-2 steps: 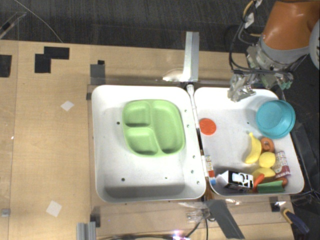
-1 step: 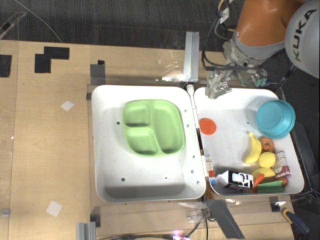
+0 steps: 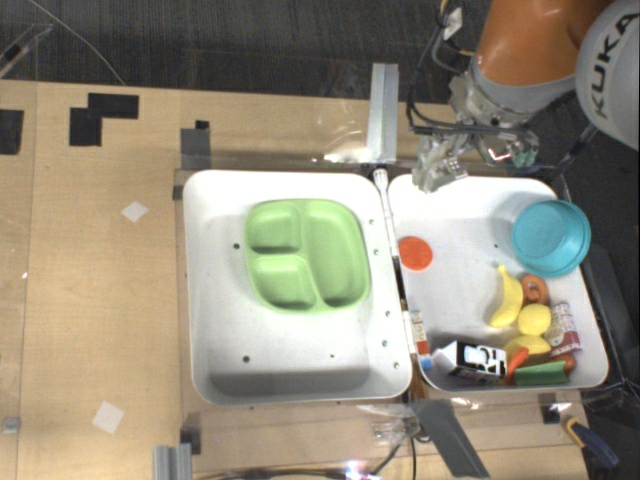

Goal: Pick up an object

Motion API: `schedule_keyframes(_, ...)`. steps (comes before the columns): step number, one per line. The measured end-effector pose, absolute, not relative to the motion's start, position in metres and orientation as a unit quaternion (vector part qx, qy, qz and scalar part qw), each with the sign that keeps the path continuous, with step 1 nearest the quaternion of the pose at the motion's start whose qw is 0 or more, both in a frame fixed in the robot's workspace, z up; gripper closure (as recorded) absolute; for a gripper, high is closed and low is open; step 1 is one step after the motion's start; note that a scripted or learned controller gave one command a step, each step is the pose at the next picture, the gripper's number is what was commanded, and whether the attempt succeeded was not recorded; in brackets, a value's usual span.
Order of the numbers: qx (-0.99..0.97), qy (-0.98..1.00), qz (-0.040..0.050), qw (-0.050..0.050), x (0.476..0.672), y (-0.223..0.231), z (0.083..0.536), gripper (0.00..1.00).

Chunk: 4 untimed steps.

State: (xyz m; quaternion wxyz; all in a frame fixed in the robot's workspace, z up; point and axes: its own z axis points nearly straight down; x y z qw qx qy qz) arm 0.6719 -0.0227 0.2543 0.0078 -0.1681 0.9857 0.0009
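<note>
My gripper [image 3: 441, 168] hangs over the far left corner of the right bin [image 3: 450, 218], open, with nothing between its fingers. On the bin floor below and a little nearer lies an orange disc [image 3: 416, 254]. A blue bowl [image 3: 550, 236] sits at the bin's right side. In the near right corner are piled a banana [image 3: 508, 298], a yellow lemon [image 3: 534, 320], a brown ball [image 3: 536, 289], a black and white box [image 3: 478, 358], a green block [image 3: 541, 373] and a small can [image 3: 566, 328].
The left bin [image 3: 210, 268] holds a green divided plate [image 3: 305, 253]. A metal post [image 3: 384, 108] stands behind the rim between the two bins, just left of the gripper. Cables hang around the wrist.
</note>
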Motion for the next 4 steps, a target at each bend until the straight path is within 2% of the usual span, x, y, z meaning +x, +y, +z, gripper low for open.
schedule_keyframes(1,-0.127,0.992,0.0015,0.002,0.669,0.025,0.211,1.00)
schedule_keyframes(3,-0.128,0.992,0.0020,0.009,0.673,0.027,0.235,1.00)
schedule_keyframes(4,-0.331,0.944,0.0003,0.001,0.510,-0.023,0.196,1.00)
